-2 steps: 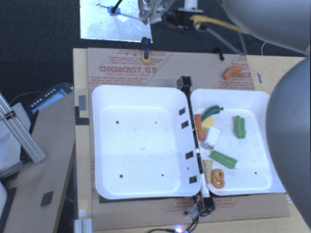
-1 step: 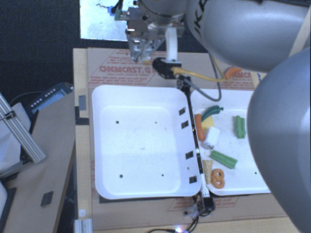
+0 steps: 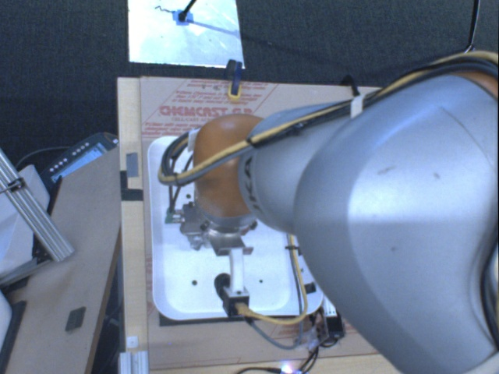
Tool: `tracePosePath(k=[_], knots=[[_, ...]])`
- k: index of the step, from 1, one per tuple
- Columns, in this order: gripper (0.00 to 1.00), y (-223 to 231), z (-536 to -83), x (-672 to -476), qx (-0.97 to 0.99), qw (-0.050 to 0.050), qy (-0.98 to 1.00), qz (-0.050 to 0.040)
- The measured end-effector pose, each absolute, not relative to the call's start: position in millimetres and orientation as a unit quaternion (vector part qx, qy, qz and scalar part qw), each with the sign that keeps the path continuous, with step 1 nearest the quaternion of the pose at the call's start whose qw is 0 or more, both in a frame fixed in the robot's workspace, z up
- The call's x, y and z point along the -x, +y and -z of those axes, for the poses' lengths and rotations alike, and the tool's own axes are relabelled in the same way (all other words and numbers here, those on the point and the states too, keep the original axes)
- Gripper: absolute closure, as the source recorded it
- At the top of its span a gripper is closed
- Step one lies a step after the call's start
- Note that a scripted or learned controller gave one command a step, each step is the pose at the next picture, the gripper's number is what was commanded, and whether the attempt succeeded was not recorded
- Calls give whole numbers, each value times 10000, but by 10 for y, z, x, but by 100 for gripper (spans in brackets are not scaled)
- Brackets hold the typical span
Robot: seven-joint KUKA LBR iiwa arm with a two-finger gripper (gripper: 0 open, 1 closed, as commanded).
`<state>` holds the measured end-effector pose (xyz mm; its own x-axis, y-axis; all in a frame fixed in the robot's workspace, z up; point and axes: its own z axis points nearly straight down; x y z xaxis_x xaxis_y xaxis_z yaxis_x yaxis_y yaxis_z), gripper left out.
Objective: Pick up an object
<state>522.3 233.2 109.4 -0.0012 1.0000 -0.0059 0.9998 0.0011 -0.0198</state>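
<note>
Where the arm sits: the arm [image 3: 374, 209] reaches in from the right, with its orange band [image 3: 218, 170] over the middle of the white bin [image 3: 158, 287].
Edges: the bin's left wall is near the wrist; the front wall lies further off, toward the view's bottom.
Open room: bare white floor shows left of and in front of the gripper [image 3: 222, 244].
Gripper: tucked under the wrist and mostly hidden; spread or closed, cannot tell.
Object to pick: cannot tell where it lies; the arm covers the bin's back and right part.
Cut off: the right side of the tabletop [image 3: 132, 232] is under the arm's bulk.
Surround: a red-printed sheet [image 3: 203, 100] lies behind the bin, its lettering partly covered.
</note>
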Motion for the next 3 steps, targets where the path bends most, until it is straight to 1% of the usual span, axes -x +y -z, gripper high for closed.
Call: tracePosePath(k=[1,2,3], knots=[[100,2338,-1296,-5294,7073,7,-7069,2],[100,2337,-1401,-5301,7074,9,-7068,6],[100,1836,-2562,-5566,7083,-40,-7059,57]])
